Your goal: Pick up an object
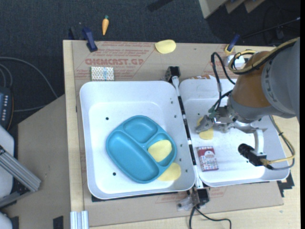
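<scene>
Two white bins (95, 104), jaws (206, 124) just above yellow piece (206, 134).

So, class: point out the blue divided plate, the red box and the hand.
blue divided plate (129, 149): camera view, floor of its large compartment.
red box (207, 158): camera view, middle of its top face.
hand (204, 124): camera view, between its fingertips.

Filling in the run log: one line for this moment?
arm: over right bin | gripper: low, above yellow piece | red packet: untouched | left bin: blue tray
</scene>
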Tool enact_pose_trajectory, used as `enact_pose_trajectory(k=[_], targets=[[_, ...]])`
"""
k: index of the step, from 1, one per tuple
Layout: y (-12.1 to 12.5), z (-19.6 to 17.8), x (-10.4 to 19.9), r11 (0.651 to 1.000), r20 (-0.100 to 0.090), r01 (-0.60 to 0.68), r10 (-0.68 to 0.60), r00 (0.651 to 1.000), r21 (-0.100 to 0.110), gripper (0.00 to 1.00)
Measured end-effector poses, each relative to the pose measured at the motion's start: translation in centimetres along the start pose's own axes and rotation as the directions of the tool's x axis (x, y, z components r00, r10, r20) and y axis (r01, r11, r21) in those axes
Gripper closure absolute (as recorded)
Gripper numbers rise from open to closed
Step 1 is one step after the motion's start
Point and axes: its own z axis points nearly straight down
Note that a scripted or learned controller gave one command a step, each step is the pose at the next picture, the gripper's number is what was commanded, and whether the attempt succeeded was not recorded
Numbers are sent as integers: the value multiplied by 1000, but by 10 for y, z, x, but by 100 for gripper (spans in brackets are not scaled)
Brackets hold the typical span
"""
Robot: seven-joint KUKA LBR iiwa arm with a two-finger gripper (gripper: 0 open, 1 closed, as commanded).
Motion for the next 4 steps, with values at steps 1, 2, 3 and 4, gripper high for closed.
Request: enact_pose_trajectory(k=[1,2,3,4], targets=[[0,0,3,1000,-1,0,0,1000,0,0],[7,0,5,1000,1,1,-1,1000,-3,0],[6,0,5,1000,0,1,-1,1000,-2,0],[10,0,4,1000,1,1,-1,1000,-3,0]])
